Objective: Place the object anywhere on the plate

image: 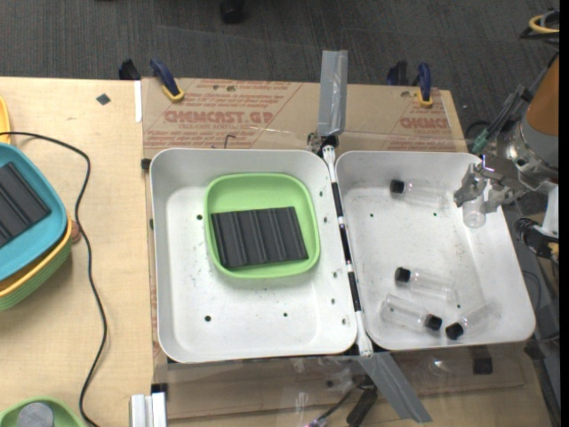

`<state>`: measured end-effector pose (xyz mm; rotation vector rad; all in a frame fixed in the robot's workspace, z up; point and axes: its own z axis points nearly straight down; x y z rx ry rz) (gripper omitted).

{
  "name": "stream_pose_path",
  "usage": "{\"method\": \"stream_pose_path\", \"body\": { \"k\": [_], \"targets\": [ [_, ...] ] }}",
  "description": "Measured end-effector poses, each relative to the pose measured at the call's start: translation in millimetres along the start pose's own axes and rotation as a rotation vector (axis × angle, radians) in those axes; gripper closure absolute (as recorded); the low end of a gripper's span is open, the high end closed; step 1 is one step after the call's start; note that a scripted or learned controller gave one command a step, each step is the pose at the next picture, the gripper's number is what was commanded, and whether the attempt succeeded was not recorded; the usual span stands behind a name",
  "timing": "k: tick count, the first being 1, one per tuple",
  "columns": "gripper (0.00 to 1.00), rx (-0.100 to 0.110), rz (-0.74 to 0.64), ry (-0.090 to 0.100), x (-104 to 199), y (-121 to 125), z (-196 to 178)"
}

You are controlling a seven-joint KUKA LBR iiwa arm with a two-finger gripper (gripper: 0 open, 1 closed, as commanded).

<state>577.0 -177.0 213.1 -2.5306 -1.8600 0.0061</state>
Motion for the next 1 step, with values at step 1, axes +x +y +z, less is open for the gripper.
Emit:
{"method": "stream_pose_path", "body": {
  "k": [1],
  "targets": [
    [0.00, 0.000, 0.000, 0.000, 0.0, 0.1, -0.1]
  ]
}}
